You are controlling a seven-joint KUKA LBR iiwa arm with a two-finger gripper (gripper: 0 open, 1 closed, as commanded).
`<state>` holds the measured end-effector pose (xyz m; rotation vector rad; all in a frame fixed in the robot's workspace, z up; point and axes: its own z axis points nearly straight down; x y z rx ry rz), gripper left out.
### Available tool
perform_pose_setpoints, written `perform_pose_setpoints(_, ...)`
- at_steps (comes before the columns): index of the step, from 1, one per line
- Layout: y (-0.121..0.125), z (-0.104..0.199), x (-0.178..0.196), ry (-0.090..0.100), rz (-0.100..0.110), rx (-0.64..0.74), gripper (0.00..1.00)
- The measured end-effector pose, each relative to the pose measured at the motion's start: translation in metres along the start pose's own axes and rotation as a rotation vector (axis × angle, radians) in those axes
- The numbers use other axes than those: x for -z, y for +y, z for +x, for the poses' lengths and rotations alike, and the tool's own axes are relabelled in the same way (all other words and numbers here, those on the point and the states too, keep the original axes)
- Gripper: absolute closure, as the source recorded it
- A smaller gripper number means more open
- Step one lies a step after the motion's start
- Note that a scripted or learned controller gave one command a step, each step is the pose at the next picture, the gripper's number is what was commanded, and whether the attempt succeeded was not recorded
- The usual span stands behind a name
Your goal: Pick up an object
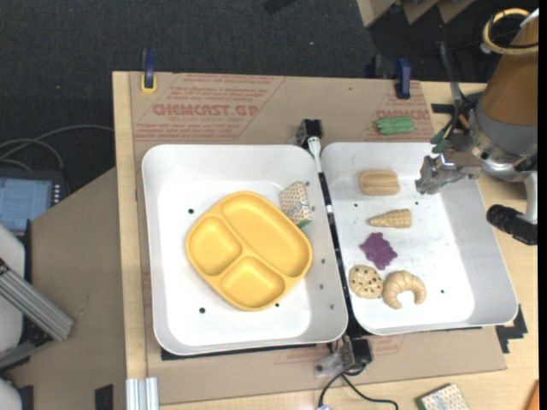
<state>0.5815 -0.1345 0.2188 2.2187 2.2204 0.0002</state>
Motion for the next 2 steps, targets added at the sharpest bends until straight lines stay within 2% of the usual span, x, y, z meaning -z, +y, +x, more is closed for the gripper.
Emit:
perform_pose_setpoints(1, 0.002, 0.010, -0.003, 0.002, 0.003, 0.000, 1.00)
perform_pose_setpoints(2, -0.006, -0.002, -0.009, 0.003, 0.005, -0.002, 1.00)
